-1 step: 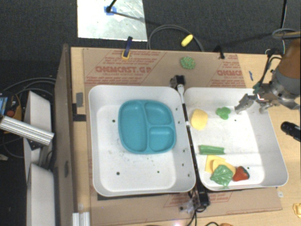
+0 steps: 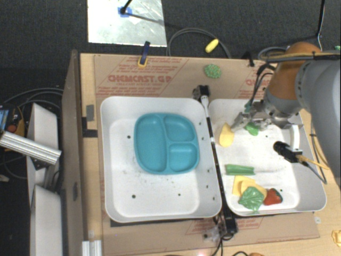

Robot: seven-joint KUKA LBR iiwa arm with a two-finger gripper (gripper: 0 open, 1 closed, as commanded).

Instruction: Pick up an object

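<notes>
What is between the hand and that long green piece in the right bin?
Nothing visible. The hand is at the right bin's far end, and bare white floor lies between it and the green piece.

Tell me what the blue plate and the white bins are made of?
The blue plate looks like plastic: one even colour, smooth moulded compartments, soft rounded edges. The white bins also seem plastic, matte with rounded corners and raised rims, though painted metal can't be ruled out.
</notes>
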